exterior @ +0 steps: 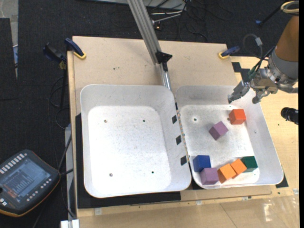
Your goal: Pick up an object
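Bench point(123, 61) carries two white bins side by side. Left bin point(92, 127) on the left, right bin point(266, 146) holds all the blocks. Arm point(287, 46) comes in from the right. Gripper point(247, 95) sits over the right bin's far right corner, fingers spread apart, nothing between them.

Blocks are near-cubic, no clear long axis. Orange block point(237, 116) is nearest the gripper, just below it, roughly square to the frame. Purple block point(218, 130) mid-bin, rotated diagonal. Near edge: blue block point(201, 163), second purple block point(209, 175), second orange block point(228, 170), green block point(249, 163) in a touching row, tilted.
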